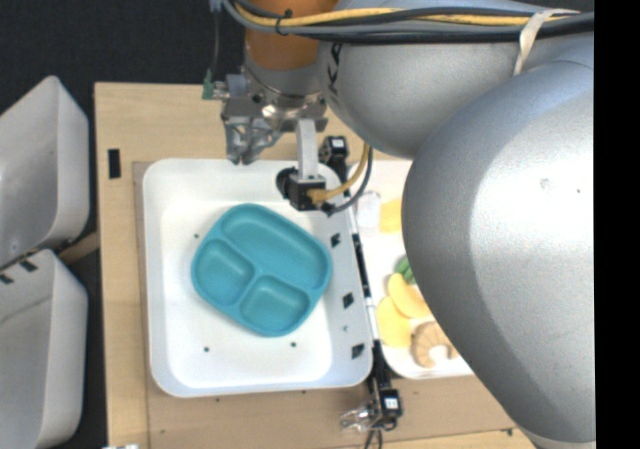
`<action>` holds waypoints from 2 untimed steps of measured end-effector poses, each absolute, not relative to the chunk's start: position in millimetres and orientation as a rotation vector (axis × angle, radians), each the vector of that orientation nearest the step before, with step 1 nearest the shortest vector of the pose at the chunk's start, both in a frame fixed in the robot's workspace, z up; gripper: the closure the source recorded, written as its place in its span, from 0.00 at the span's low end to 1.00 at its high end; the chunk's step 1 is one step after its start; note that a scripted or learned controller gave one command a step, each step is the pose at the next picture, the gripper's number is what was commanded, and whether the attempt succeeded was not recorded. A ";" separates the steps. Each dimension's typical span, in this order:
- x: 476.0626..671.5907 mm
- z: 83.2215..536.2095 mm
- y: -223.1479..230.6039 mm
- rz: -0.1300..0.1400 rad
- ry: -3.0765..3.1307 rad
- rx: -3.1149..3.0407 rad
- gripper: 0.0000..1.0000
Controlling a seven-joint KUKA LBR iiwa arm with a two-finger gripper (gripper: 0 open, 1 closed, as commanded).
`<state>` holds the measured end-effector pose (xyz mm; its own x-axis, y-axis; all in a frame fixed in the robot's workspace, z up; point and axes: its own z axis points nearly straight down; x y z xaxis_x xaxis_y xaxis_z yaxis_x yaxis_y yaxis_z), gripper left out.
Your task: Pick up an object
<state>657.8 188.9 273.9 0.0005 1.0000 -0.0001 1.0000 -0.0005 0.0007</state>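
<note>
Over the far rim of the left bin hangs the gripper, nothing held; whether its jaws stand wide or narrow, cannot tell. Teal divided plate lies flat mid-bin. Yellow pieces sit in the right bin, mostly behind the arm.

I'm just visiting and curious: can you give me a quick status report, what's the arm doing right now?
Gripper above the left bin's far edge, nothing between its fingers. Blue divided tray lies flat in that bin, untouched. Yellow pieces in the right bin, partly behind the arm.
</note>
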 end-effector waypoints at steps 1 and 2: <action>684.5 94.7 221.2 -0.018 2.230 2.222 1.00; 686.6 112.9 218.5 -0.004 2.227 2.215 1.00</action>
